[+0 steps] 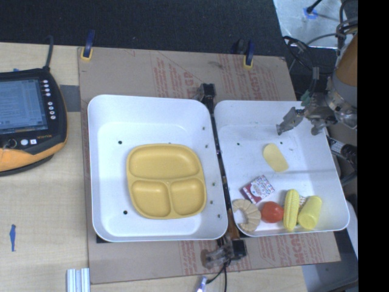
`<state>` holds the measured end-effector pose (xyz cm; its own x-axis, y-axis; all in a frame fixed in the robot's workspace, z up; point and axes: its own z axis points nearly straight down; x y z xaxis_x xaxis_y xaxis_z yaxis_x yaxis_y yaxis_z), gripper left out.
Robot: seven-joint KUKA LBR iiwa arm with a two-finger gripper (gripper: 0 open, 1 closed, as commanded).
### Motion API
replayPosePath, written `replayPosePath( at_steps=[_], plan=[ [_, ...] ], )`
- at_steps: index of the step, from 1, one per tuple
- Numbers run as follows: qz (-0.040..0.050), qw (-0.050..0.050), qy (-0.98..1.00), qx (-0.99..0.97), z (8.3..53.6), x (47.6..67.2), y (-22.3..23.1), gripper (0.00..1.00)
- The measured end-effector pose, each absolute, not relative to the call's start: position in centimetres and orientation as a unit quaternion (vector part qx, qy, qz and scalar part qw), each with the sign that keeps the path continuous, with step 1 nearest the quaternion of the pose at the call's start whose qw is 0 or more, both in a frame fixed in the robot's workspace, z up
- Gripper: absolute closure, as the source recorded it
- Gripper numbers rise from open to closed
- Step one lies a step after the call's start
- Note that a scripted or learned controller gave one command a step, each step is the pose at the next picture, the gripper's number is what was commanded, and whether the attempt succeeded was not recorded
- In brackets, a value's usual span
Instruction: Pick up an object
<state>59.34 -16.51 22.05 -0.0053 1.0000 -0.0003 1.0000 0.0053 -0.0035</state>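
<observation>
Bench top was pale wood (42, 224), with a brown cardboard sheet (182, 78) laid over it and held at the far edge by two blue-and-yellow clamps (88, 46). Beyond the bench lay dark carpet (152, 8). A teach pendant (27, 120) with a lit screen and orange casing sat on the wood at the left.

Two white bins stood side by side on the cardboard. The left bin (106, 163) held a yellow three-compartment plate (165, 180), flat, near centre.

The right bin (243, 117) held the pickable items: a pale yellow block (275, 157) near the middle, apart from the rest; along the near edge, a red-and-white packet (258, 188), a beige ring-shaped piece (246, 215), a red tomato (271, 212), a corn cob (291, 209) and a yellow cylinder (310, 212), packed close together.

The gripper (292, 121) hung over the far right of the right bin, up and to the right of the pale yellow block, clear of it. Fingers appeared spread, nothing between them.
</observation>
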Motion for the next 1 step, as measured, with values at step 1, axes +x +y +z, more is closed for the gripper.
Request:
replayPosePath(
  at_steps=[1],
  plan=[
    [0.0024, 0.001, -0.709, -0.705, 15.55, 58.96, -16.80, 0.00]
  ],
)
